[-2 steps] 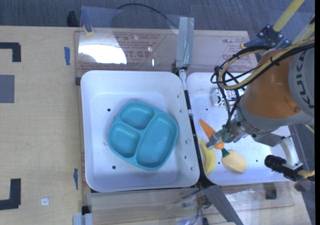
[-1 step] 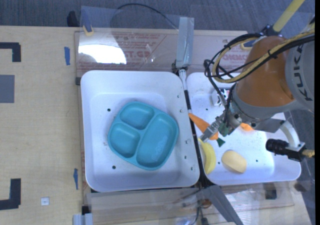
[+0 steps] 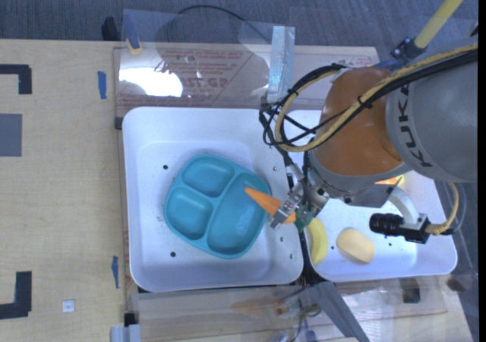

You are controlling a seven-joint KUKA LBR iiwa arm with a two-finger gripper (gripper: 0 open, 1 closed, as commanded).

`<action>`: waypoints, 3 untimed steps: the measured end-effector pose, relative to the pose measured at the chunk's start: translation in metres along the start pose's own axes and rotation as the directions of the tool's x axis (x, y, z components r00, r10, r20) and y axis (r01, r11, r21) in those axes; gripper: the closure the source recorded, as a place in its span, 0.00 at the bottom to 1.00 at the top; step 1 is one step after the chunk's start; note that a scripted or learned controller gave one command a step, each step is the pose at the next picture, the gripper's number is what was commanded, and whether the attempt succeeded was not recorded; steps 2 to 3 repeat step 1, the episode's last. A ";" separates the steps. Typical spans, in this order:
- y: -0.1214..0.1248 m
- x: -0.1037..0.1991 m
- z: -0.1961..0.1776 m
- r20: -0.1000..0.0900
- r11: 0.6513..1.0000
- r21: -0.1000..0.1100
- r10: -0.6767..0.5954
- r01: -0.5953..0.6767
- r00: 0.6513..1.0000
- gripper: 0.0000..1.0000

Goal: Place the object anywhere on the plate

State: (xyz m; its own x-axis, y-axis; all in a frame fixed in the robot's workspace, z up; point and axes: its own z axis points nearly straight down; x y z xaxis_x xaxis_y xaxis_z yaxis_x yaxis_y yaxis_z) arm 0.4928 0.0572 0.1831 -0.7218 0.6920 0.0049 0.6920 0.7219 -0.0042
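Presently, the arm reaches in from the right, its orange band above the divide between the two white bins. The gripper sits low at the right rim of the left bin, and its fingers are clamped on the thick end of an orange carrot-shaped object. The object's pointed tip extends leftward over the right edge of the blue plate, above the largest of its three compartments. Whether the tip touches the plate surface cannot be determined from this angle.

The plate lies near the centre of the left bin, tilted relative to the bin's sides.

In the right bin, a yellow banana-shaped item lies against the left wall, just below the gripper, and a pale yellow rounded item lies just beside it to the right. Yellow and black cables loop around the wrist.
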 end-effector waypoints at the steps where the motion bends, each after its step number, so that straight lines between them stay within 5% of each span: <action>1: 0.000 -0.001 -0.001 0.001 1.000 -0.001 0.001 -0.001 1.000 0.00; 3: 0.000 -0.001 -0.001 0.001 1.000 -0.001 0.001 -0.001 1.000 0.00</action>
